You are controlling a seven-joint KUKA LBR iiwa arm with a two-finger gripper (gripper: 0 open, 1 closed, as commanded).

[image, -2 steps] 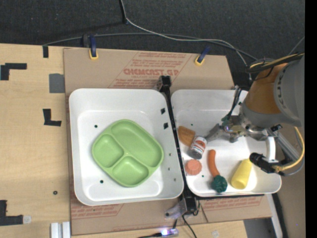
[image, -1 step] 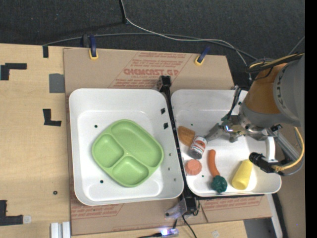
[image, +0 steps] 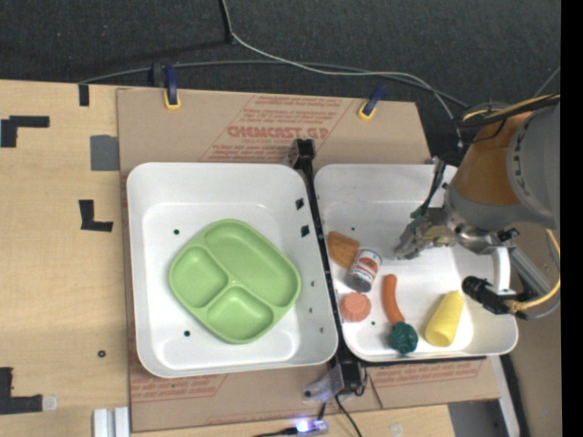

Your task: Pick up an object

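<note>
My gripper point(image: 412, 241) hangs over the middle of the right bin point(image: 383, 186), its dark fingers pointing down and left. Nothing shows between them. Just left of it lie a small can with a red and white label point(image: 363, 269) and a tan bread-like piece point(image: 342, 247). Below those sit a round pink slice point(image: 355, 307), an orange carrot point(image: 393, 298) with a dark green top point(image: 403, 337), and a yellow block point(image: 444, 319) near the bin's front right corner.
The left bin point(image: 150, 198) holds a green divided plate point(image: 235, 279). A black divider point(image: 311, 209) runs between the bins. The arm's grey body with its orange band point(image: 492, 167) overhangs the right bin's right side. Cardboard point(image: 273, 126) lies under both bins.
</note>
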